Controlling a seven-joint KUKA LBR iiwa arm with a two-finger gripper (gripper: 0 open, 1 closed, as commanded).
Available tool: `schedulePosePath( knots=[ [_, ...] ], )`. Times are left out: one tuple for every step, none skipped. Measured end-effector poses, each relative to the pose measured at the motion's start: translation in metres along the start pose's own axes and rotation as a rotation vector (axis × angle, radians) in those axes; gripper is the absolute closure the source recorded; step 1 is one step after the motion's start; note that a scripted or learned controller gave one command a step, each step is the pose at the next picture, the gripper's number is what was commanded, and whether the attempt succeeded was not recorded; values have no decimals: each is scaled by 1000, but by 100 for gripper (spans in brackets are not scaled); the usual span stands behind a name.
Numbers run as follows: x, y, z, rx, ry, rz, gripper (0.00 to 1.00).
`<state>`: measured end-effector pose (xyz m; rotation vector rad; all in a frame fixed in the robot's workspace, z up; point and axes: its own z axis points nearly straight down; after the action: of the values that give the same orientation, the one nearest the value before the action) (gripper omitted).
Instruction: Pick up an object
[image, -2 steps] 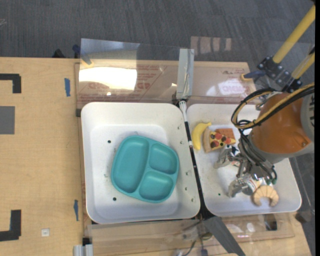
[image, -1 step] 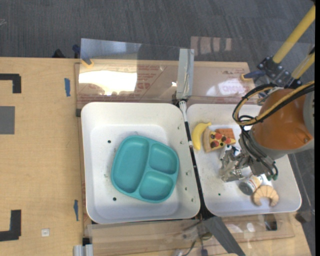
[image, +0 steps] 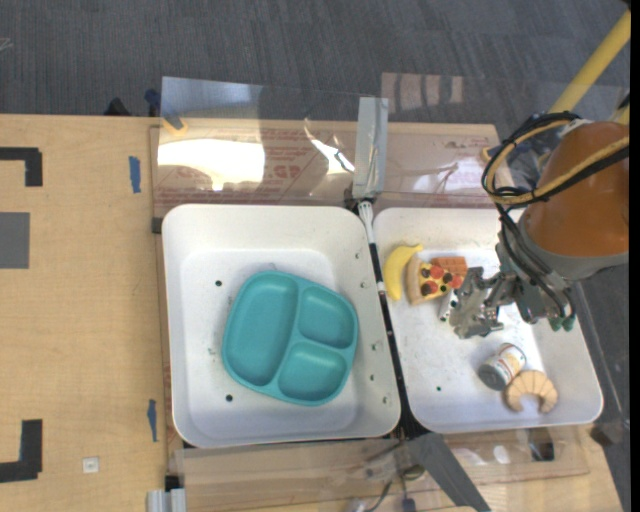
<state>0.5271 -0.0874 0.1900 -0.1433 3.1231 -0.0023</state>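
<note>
Pincer (image: 470, 318): finger state cannot be told; poised low in right bin (image: 570, 400), beside pizza slice (image: 441, 277). Advice: centre over one item, descend straight, close firmly.

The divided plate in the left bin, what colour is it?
Teal, plain; the divided plate shows clearly in the camera view.

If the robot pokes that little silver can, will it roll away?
Probably, a little. The can seems to lie on its side in the right bin, so its round body could roll. The croissant touching it might stop it that way. It looks small, so likely light.
</note>
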Motion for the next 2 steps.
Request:
schedulePosePath(
  knots=[
    [15,-6,-51,-2,6,-260,100],
    [10,-41,-122,-2,4,-577,100]
  ],
)
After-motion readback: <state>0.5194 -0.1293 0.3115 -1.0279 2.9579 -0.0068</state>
